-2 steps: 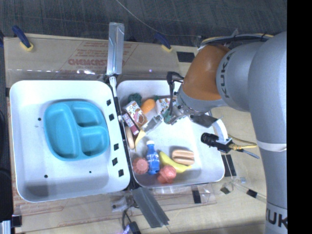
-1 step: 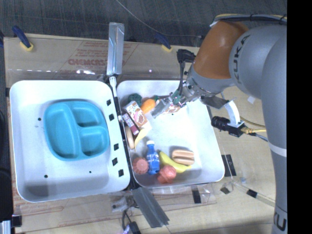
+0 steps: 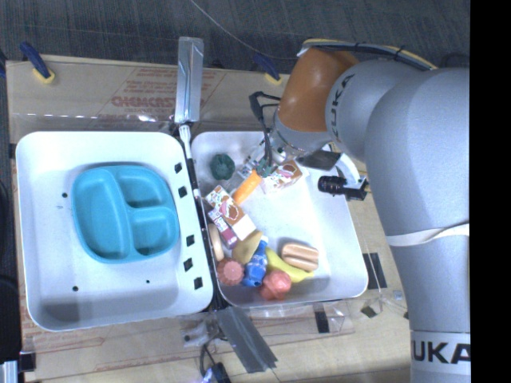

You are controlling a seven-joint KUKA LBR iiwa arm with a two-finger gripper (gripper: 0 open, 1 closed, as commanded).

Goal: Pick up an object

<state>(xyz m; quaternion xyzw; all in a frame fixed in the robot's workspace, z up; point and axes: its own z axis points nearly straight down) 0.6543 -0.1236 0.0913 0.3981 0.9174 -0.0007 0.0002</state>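
Bench, two shallow white bins; my gripper [image 3: 267, 159] low over right bin's [image 3: 343, 222] toy pile, grip state unreadable

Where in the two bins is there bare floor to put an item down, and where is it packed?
Left bin: bare floor rings the blue tray, widest along the near edge. Right bin: a bare patch right of the hot dog, toward the arm. Crowded: the divider side and near corner, from the carton down to the toys; the hand is over the far end.

Grey KUKA-lettered arm [image 3: 407, 158], orange band [image 3: 311, 90]
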